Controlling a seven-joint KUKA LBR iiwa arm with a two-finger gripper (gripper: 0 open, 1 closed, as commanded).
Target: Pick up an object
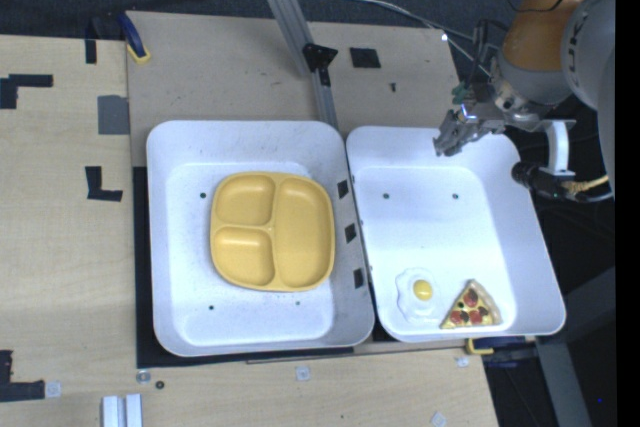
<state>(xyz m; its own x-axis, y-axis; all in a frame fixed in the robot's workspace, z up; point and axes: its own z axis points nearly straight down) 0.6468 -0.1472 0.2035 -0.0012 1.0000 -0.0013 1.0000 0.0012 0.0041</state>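
Two white bins sit side by side on the bench. The left bin (170, 215) holds a yellow divided plate (272, 231) with three compartments, lying flat near its middle. The right bin (520, 245) has two small toys in its near end: a fried egg (417, 293) and, just to its right, a pizza slice (471, 307) with red and dark spots on top; the two are close but whether they touch I cannot tell. The gripper (447, 141) hangs over the far rim of the right bin, well apart from both toys, with nothing seen between its fingers. How far those fingers are spread I cannot tell from here. No writing or labels can be read on anything.
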